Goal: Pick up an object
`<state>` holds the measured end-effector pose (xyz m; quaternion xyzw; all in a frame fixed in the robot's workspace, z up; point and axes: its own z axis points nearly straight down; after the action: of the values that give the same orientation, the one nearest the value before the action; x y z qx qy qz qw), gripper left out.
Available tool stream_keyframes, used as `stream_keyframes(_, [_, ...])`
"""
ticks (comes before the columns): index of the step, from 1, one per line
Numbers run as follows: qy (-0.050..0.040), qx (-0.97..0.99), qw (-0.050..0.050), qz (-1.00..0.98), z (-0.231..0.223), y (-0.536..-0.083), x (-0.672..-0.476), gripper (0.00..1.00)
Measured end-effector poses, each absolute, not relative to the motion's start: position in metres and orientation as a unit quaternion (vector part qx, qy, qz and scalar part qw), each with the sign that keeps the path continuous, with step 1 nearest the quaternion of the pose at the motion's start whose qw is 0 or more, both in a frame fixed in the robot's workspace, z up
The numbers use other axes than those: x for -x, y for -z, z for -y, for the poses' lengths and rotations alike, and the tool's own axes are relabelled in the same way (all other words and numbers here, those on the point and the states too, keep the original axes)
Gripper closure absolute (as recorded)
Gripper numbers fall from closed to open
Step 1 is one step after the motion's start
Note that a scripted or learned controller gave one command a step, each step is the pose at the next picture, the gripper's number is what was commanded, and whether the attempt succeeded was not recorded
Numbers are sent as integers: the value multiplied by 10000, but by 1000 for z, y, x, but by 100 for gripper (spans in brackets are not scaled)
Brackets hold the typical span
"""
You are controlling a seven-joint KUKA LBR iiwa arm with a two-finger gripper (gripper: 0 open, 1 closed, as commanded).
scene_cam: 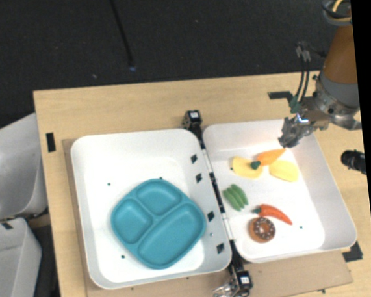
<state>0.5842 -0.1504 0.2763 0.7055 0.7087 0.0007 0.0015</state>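
My gripper hangs over the far right part of the right bin, just above and right of an orange carrot. Nothing shows between its fingers. Next to the carrot lie a yellow pear-like piece and a yellow wedge. Nearer the front are a green vegetable, a red-orange chilli and a brown doughnut.
The left bin holds a blue divided plate. A black clip ridge runs between the two bins. The wooden bench surrounds them, with a white object off its left edge.
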Motion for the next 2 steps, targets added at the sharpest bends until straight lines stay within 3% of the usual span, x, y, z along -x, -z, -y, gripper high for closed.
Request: stream_keyframes(2, [-5, -7048, -2, -7094, 51, -268, -571, 100])
